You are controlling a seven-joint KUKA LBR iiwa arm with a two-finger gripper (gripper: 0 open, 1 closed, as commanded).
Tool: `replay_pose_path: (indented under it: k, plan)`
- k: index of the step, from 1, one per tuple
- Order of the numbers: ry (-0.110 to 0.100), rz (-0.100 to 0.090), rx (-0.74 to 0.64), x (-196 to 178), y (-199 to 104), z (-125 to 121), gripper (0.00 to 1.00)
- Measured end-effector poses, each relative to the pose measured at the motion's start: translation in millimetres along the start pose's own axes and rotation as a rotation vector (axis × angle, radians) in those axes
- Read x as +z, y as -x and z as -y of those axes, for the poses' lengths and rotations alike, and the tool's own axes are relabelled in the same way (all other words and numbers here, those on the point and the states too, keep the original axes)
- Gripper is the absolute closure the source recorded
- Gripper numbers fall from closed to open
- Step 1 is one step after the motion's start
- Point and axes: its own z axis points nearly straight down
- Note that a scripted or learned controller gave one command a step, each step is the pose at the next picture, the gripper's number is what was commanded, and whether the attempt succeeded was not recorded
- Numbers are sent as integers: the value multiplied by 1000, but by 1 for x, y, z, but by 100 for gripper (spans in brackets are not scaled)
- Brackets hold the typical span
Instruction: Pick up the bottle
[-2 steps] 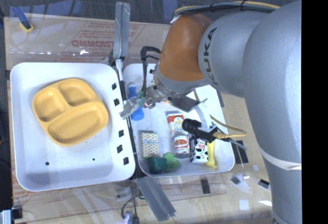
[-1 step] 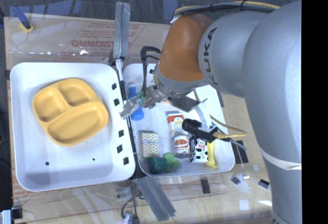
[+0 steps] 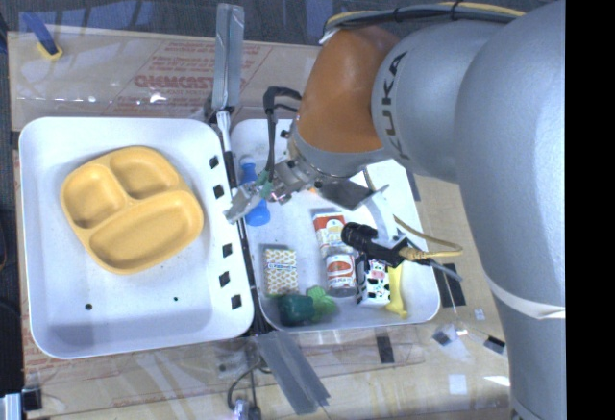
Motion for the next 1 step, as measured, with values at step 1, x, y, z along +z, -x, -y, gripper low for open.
replay_pose_path:
  k: [1]
  plan:
    - [0,0,0,0,0,0,0]
